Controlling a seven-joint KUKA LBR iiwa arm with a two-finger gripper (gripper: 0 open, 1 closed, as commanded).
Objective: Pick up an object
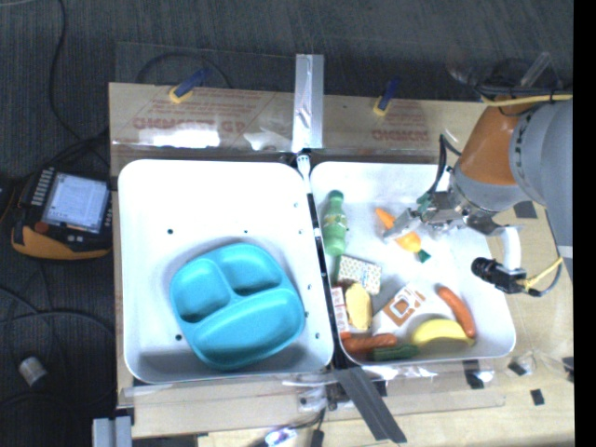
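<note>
Hovering low in the right bin [484, 277], tool [413, 222] over small orange pieces [407, 241] | tool state: can't tell | green bottle [333, 222] by the divider | banana [438, 330], sausage [456, 310] at front | blue tray [237, 301] in left bin [149, 250]

Faint reddish printed lettering runs along the cardboard sheet [223, 119] lying at the bench's far edge, behind both bins, in two patches, one behind each bin; the letters are too washed out to make out. The small carton [403, 307] near the right bin's front edge carries an orange and white printed pattern, and the handheld device [73, 203] off the bench's left edge has a lit screen, neither legible
</note>
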